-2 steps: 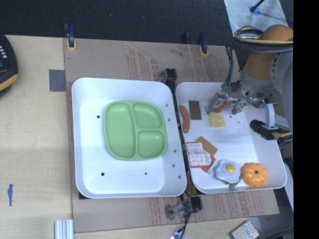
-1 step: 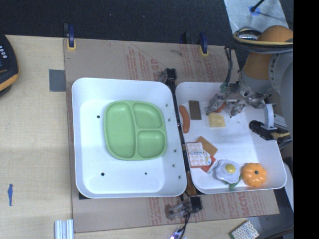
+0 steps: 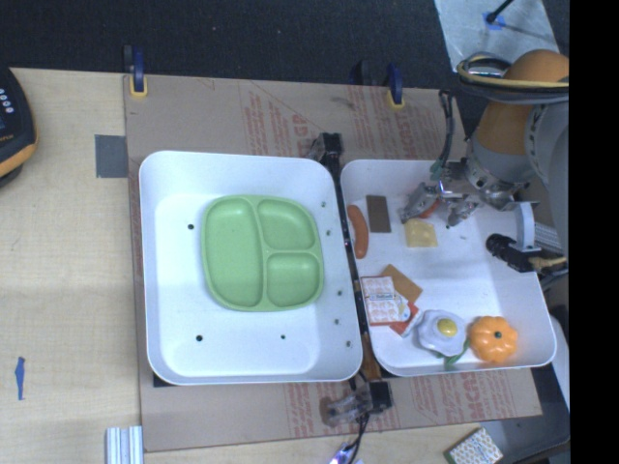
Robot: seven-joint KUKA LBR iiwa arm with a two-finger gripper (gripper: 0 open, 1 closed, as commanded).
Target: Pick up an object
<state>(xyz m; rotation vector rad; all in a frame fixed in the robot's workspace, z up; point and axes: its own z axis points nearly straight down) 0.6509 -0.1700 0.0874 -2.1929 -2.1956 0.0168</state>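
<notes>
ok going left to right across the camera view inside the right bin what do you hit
sausage → dark grey block → yellow cheese square with the claw just above it → fried egg → orange pumpkin

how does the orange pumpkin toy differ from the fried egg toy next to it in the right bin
The orange pumpkin toy is round and bulging, while the white fried egg toy lies flat. The pumpkin is one solid orange; the egg is white with a yellow yolk in the middle. The pumpkin sits nearer the bin's right wall, the egg to its left. Both rest side by side at the near end of the right white bin.
</notes>
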